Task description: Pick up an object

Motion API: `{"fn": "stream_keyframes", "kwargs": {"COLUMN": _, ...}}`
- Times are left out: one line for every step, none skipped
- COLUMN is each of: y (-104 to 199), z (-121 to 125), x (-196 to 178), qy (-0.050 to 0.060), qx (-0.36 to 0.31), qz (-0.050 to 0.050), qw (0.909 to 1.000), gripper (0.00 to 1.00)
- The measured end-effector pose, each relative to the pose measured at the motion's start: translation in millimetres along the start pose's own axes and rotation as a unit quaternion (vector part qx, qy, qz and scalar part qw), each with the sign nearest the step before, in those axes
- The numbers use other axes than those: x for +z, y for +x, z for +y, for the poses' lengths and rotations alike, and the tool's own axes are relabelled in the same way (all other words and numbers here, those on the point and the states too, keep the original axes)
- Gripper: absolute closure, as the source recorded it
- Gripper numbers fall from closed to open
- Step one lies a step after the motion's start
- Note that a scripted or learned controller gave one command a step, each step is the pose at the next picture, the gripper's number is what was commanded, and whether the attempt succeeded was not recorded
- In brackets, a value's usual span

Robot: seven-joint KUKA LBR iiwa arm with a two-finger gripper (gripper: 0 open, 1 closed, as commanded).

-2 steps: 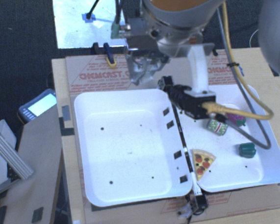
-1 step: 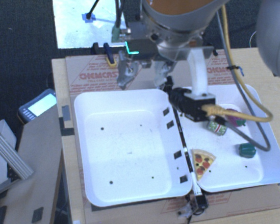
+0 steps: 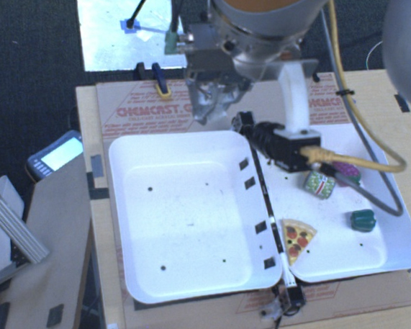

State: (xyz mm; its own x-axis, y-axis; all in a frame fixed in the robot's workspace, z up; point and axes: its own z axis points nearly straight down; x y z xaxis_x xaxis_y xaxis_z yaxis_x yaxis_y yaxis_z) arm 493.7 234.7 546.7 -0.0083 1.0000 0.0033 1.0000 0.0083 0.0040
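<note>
My gripper (image 3: 213, 107) hangs over the back rim of the left bin (image 3: 189, 219), near the corner by the divider, with nothing visible under it. The right bin (image 3: 387, 251) holds a pizza slice (image 3: 298, 236) close to the divider, a small green and white can (image 3: 320, 184), a purple object (image 3: 347, 170) just behind the can, and a dark green pepper (image 3: 363, 219) toward the right wall. All of these lie well to the right of and in front of the gripper.
Both bins rest on printed cardboard (image 3: 149, 109). A yellow and blue clamp (image 3: 160, 81) stands at the back left. A small screen device (image 3: 56, 156) and a metal rail (image 3: 9, 222) sit off the bench to the left.
</note>
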Motion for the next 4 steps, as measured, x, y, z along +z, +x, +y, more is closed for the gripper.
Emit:
{"fn": "stream_keyframes", "kwargs": {"y": 0, "z": 0, "x": 1, "qy": 0.000, "qx": 0.000, "qz": 0.000, "qw": 1.0000, "gripper": 0.00}}
{"fn": "stream_keyframes", "kwargs": {"y": 0, "z": 0, "x": -11, "qy": -0.001, "qx": -0.002, "qz": 0.001, "qw": 1.0000, "gripper": 1.00}}
{"fn": "stream_keyframes", "kwargs": {"y": 0, "z": 0, "x": -11, "qy": 0.000, "qx": -0.002, "qz": 0.000, "qw": 1.0000, "gripper": 0.00}}
{"fn": "stream_keyframes", "kwargs": {"y": 0, "z": 1, "x": -22, "qy": -0.002, "qx": -0.004, "qz": 0.001, "qw": 1.0000, "gripper": 1.00}}
